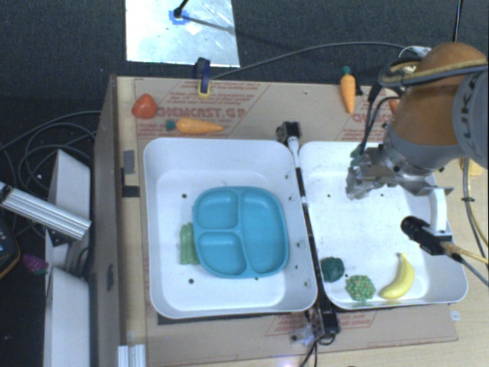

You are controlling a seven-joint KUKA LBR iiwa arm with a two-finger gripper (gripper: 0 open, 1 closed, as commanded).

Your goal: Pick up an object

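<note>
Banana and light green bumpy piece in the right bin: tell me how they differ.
The banana is yellow, long and curved; the light green bumpy piece is green, round and knobbly. The banana lies nearer the bin's right wall, the bumpy piece nearer the dark green lump. Both lie near the front wall of the right bin.

The middle of the right bin (451, 281) is bare, so there is room to reach down there. A banana (399, 277), a bumpy green ball (360, 287) and a dark green lump (331, 268) crowd its front edge. A blue plate (240, 231) takes up most of the left bin (164, 205).
</note>
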